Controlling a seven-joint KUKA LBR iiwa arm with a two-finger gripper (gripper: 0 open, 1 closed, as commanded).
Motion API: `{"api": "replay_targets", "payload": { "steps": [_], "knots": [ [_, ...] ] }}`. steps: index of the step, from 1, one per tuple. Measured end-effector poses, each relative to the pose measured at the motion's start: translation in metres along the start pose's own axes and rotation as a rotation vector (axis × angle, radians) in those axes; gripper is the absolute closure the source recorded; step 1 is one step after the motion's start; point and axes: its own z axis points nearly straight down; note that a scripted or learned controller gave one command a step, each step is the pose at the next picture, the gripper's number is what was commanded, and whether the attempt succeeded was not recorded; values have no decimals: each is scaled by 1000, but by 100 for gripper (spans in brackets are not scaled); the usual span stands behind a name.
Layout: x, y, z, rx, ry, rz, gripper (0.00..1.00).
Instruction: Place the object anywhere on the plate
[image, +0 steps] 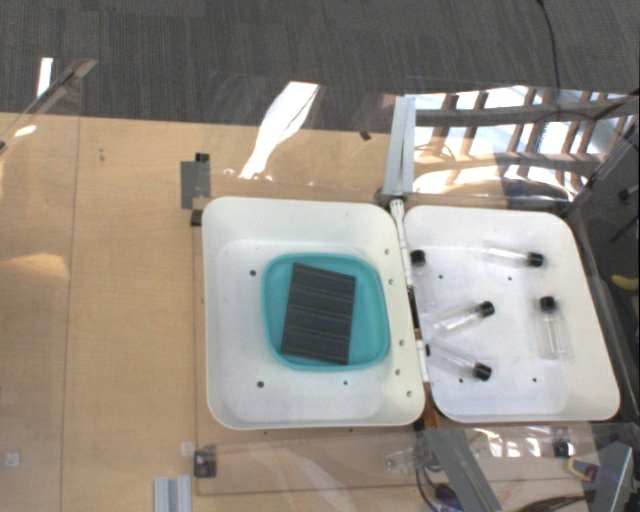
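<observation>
A teal plate (372, 318) with rounded corners sits in the middle of the left white bin (232, 380). A dark grey ribbed rectangular block (319, 312) lies flat on the plate, slightly tilted, covering most of its centre. In the right white bin (600, 390) lie several clear tubes with black caps (483, 310), scattered apart from each other.
A metal divider strip (412, 300) runs between the two bins. A grey metal frame (520, 120) stands behind the right bin. The wooden bench (100, 300) spreads out to the left, with small brackets (195, 182) at the left bin's corners.
</observation>
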Motion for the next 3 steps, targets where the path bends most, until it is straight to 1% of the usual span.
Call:
{"api": "replay_targets", "payload": {
  "steps": [1,2,3],
  "knots": [
    [-2,2,0,0,0,123,0],
    [-2,3,0,-1,0,434,0],
    [-2,3,0,-1,-1,431,0]
  ]
}}
